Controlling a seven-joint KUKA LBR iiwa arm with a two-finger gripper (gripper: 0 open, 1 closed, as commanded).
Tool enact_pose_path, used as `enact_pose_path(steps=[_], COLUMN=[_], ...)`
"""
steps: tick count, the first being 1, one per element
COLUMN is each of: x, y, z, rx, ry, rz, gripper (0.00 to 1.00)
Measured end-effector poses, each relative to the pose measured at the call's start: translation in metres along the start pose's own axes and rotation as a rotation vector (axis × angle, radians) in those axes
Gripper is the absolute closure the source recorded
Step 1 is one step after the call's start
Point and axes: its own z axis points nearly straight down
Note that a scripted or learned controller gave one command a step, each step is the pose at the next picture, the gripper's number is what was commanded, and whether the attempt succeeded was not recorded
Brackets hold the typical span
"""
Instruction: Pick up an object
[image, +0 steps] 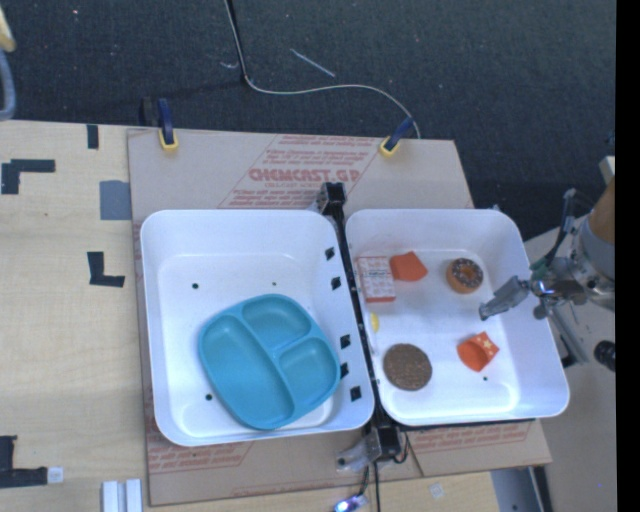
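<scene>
Overhead slanted view of a pick trial. Two shallow white bins sit side by side on the tabletop (60, 300), over a printed cardboard sheet (300, 170) held by two clamps at its far edge, presumably so the bins do not slide under contact. The left bin (165, 245) holds a blue divided plate (268, 358) lying flat. The right bin (500, 235) carries the candidate objects, spread well apart, which leaves room to close around any one of them: a small printed carton (375, 279) near the divider, an orange block (407, 266) just beside it, a round doughnut-like piece (465, 274), a brown disc (408, 366) and a red-orange wedge (478, 351). The arm enters from the right; its hand (503, 298) is over the right bin's right side, between the doughnut-like piece and the wedge, apart from both. Whether the hand is open or closed cannot be told at this resolution, and nothing is seen held in it. Judged from this pose, no grasp has been made; the wedge and the doughnut-like piece are the nearest targets.
</scene>
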Motion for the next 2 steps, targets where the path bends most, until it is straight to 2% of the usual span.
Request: enact_pose_path(steps=[2], x=[0.009], y=[-0.012], z=[0.101], rx=[0.005], ry=[0.002], rz=[0.000], gripper=[0.00])
